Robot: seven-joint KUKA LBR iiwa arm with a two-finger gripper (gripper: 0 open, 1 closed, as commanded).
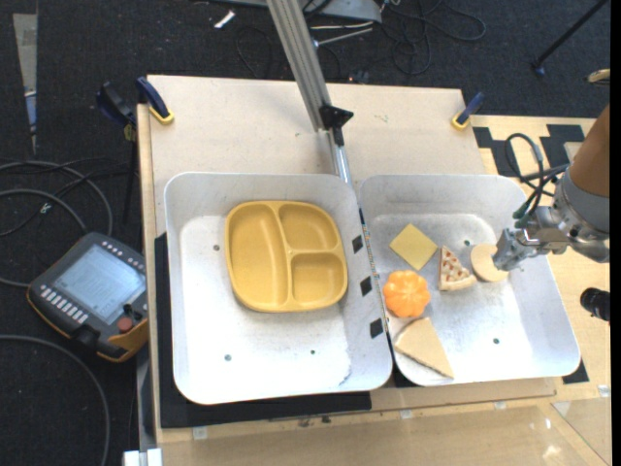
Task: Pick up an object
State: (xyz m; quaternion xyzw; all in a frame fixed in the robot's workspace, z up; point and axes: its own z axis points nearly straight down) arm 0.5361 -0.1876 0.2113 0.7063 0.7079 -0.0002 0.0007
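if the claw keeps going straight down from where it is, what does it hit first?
Most likely the round tan disc at the right bin's far side: the claw sits right at its right edge. Height above it is unclear from this slanted view, so it could clip the edge or land on bin floor.

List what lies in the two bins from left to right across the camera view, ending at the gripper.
Yellow divided plate → orange → pizza slice → round tan piece → gripper. The yellow square and the tan wedge overlap the orange's span, so they are left out.
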